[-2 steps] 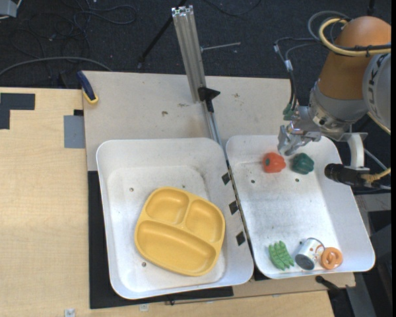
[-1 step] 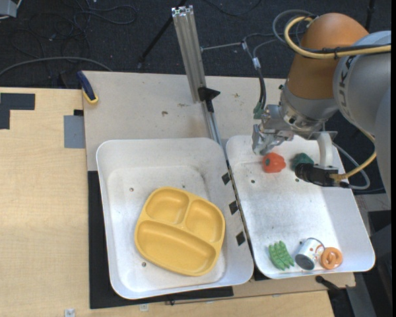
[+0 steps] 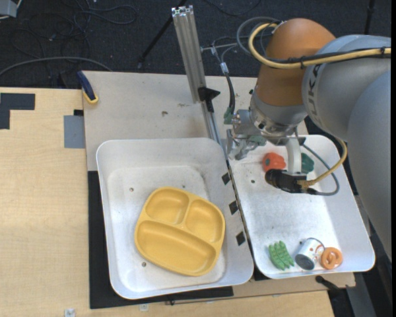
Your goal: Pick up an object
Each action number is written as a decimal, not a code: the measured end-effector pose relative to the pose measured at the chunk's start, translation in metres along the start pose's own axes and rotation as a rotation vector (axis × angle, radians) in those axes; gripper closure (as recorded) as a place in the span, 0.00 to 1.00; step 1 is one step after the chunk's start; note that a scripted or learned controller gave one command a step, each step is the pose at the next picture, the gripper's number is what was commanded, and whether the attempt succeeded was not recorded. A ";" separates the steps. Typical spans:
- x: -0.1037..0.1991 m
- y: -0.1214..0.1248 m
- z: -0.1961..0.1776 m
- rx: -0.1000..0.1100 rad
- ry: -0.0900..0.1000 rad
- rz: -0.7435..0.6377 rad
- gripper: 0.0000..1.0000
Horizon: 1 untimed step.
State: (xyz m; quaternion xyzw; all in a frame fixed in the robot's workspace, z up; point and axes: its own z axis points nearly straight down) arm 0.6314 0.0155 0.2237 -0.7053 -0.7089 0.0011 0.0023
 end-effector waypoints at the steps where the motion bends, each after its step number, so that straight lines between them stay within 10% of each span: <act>1: 0.054 -0.002 -0.010 -0.003 0.000 -0.001 1.00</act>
